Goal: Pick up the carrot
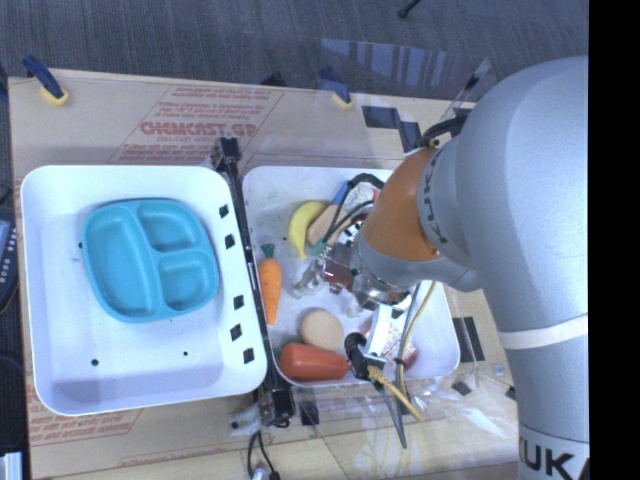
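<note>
We see the carrot [270, 283] lying lengthwise along the left wall of the right bin [440, 353], its green top pointing away from us, untouched and not yet lifted. The gripper [310, 280] hangs just to its right, over the bin floor between a yellow banana [303, 225], a pale egg [320, 329] and a red sausage-like piece [312, 363], and we cannot tell how it is set. We judge the approach to be in hand; next comes a short shift left, centred over the carrot, clear of the bin wall.
</note>
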